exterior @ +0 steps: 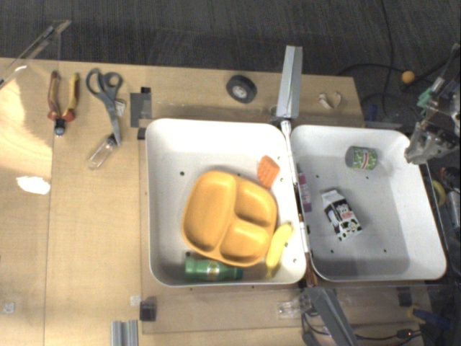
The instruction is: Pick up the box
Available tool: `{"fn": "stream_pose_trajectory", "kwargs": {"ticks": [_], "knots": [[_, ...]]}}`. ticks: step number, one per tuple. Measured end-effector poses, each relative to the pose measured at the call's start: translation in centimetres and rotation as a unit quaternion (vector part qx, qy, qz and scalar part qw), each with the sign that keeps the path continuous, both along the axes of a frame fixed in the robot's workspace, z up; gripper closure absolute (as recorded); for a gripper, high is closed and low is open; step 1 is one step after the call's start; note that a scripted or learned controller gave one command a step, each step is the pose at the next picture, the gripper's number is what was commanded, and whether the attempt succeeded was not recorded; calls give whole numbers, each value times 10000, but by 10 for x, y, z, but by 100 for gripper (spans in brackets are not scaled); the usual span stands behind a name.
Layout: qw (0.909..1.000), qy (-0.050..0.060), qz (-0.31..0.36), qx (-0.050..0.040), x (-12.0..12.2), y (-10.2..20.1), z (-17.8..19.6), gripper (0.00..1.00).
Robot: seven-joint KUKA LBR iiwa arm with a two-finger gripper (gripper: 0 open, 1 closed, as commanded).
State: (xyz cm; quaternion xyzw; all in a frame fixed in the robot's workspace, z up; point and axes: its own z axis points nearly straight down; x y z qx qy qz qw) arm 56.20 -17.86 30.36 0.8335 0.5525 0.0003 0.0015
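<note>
Camera view: one box (341, 214) lies flat in the right bin (403, 262), its long axis slanting from upper left to lower right, with one green can (361, 158) near it. The gripper (426, 144) hangs over that bin's right rim, well apart from the box; its opening cannot be judged. The left bin (166, 193) holds one yellow tray (229, 216), one banana (278, 245), one green bottle (212, 269) and one orange piece (267, 170).

Grey metal claw (431, 144), dark cabling, teal fitting

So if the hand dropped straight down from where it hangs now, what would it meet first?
Probably the right bin's far right rim or the bench beside it. The hand sits off the box and the can; depth is unclear.
</note>
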Motion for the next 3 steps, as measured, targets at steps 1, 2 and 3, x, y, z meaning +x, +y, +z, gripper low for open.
{"fn": "stream_pose_trajectory", "kwargs": {"ticks": [1,2,3], "knots": [[9821,-1,-1885,5,66,2,11,100],[9280,18,-3727,12,42,19,-59,100],[8974,-1,-4412,13,70,-26,19,100]]}}
